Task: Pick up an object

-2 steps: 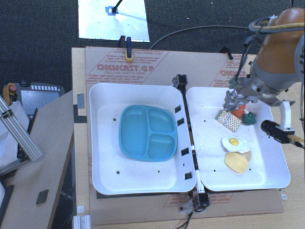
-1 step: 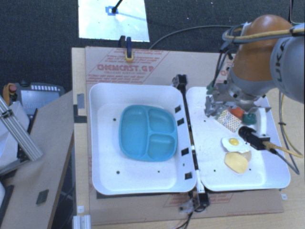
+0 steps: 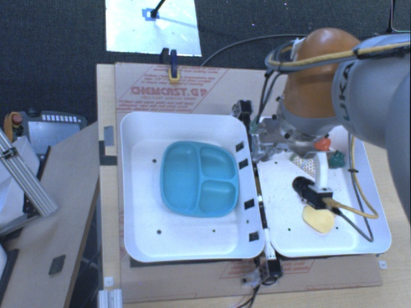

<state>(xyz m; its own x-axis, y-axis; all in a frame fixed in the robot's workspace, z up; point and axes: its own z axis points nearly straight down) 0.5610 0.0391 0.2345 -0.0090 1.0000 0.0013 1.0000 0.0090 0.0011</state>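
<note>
- Yellow object (image 3: 319,221) lay flat on the floor of the right-hand bin (image 3: 282,230), near that bin's front wall and apart from the gripper.
- Blue divided plate (image 3: 199,178) lay in the middle of the left-hand bin (image 3: 131,172), compartments facing up, well apart from the arm.
- Arm (image 3: 376,101) entered from the view's right and bent down over the rear half of the right-hand bin. Its orange band (image 3: 321,59) stood uppermost, nearest the camera.
- Wrist pointed steeply downward, placing the gripper (image 3: 292,147) over the rear-left part of the right-hand bin, just beside the wall shared by the two bins.
- Gripper state could not be told: the wrist and orange band masked most of it from above.
- Small red-orange item (image 3: 321,144) and a green item (image 3: 336,160) showed just beside the wrist. Whether either rested on the bin floor could not be told.
- Pale speckled patch (image 3: 308,166) below the wrist was too small and too covered to identify.
- Rear wall and rear-right corner of the right-hand bin were hidden behind the arm.
- Both bins rested on a brown printed sheet (image 3: 170,90) laid on the counter (image 3: 106,191).
</note>
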